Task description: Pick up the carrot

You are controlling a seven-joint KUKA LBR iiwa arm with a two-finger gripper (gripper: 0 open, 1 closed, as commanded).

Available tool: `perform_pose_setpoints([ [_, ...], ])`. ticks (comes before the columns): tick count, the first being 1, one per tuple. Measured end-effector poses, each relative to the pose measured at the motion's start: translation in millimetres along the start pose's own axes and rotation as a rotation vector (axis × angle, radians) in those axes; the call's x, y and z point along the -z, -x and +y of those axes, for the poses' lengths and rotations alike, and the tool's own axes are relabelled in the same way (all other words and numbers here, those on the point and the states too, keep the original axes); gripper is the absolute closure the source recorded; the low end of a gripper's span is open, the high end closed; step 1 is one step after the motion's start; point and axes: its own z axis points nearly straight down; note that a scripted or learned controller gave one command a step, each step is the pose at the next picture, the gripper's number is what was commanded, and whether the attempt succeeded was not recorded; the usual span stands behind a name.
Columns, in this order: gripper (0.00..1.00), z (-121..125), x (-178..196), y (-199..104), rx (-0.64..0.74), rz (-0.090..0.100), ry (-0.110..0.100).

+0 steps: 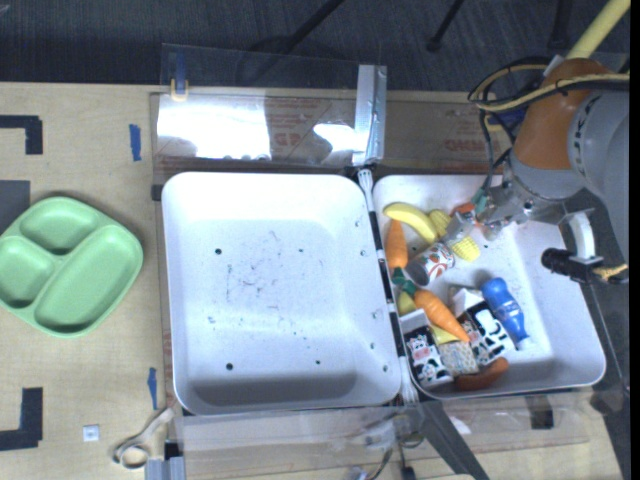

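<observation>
In the right bin (560,268), the carrot (443,314) lies slanted among clutter, beside the blue bottle (505,311). The pincer (478,215) hovers near the banana (412,219); its opening I cannot tell. You should approach along the carrot's middle.

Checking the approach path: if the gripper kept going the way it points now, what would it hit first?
Probably the small yellow corn cob just beyond the gripper, in the right white bin, with the yellow banana further along. The orange carrot lies off that line. Depth is unclear.
</observation>
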Motion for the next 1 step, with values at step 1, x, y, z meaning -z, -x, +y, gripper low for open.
perform_pose_setpoints([
  [1,0.0,-44.9,69.7,4.3,-0.165,-0.009,0.033],
])
